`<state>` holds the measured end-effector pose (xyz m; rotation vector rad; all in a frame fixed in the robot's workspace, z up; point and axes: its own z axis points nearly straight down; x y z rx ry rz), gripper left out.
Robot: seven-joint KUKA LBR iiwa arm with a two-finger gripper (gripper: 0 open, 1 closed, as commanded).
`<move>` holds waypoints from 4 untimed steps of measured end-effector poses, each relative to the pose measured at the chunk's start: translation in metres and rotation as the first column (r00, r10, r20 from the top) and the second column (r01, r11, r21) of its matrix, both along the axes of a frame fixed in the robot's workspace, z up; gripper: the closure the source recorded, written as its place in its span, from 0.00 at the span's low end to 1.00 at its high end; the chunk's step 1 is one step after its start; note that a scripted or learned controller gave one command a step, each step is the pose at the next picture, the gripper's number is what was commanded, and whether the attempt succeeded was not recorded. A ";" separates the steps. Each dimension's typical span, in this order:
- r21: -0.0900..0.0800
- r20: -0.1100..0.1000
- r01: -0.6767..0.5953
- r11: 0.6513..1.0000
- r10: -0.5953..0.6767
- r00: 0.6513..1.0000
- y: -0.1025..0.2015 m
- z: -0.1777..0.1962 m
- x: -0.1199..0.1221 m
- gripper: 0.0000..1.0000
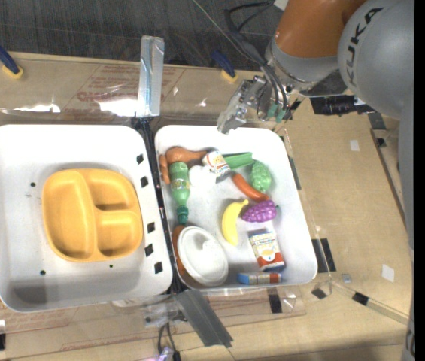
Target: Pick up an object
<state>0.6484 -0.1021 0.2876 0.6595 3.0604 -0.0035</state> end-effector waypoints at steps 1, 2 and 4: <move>0.003 -0.011 -0.403 0.915 0.403 0.915 -0.079 -0.021 -0.022 1.00; 0.002 -0.006 -0.460 0.888 0.460 0.888 -0.044 -0.030 0.001 1.00; 0.004 -0.009 -0.646 0.763 0.646 0.763 -0.055 -0.055 0.007 1.00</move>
